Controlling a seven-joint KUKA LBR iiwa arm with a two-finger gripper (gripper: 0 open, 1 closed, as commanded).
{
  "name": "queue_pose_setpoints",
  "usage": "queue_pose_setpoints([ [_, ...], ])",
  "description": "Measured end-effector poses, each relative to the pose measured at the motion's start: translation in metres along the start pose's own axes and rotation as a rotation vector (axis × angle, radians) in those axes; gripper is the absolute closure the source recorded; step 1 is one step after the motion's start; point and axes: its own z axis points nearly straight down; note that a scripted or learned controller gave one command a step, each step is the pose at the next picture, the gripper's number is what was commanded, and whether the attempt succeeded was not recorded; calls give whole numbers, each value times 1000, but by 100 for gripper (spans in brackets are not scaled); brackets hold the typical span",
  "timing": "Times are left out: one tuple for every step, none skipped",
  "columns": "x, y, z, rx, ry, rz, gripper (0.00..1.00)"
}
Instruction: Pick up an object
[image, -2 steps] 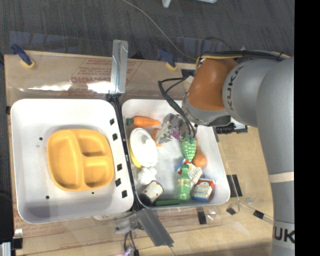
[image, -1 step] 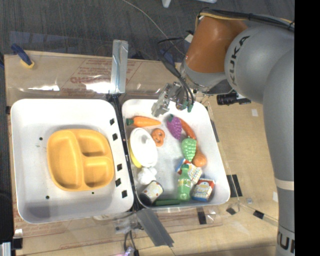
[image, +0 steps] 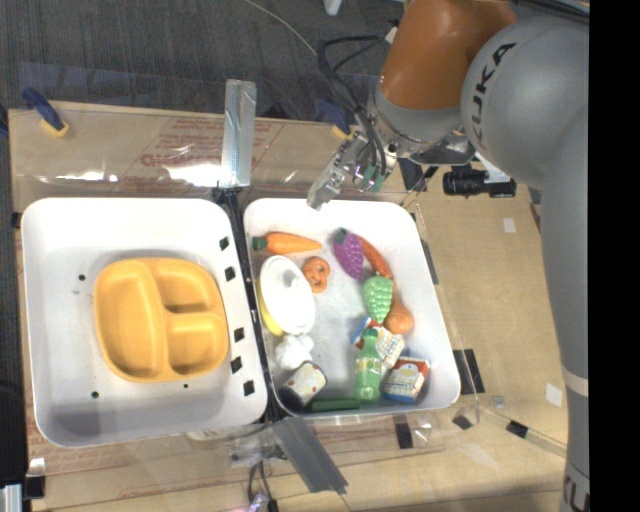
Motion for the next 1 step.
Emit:
queue_pose_setpoints([
  [-18,-37,-19,3,2,141,100],
])
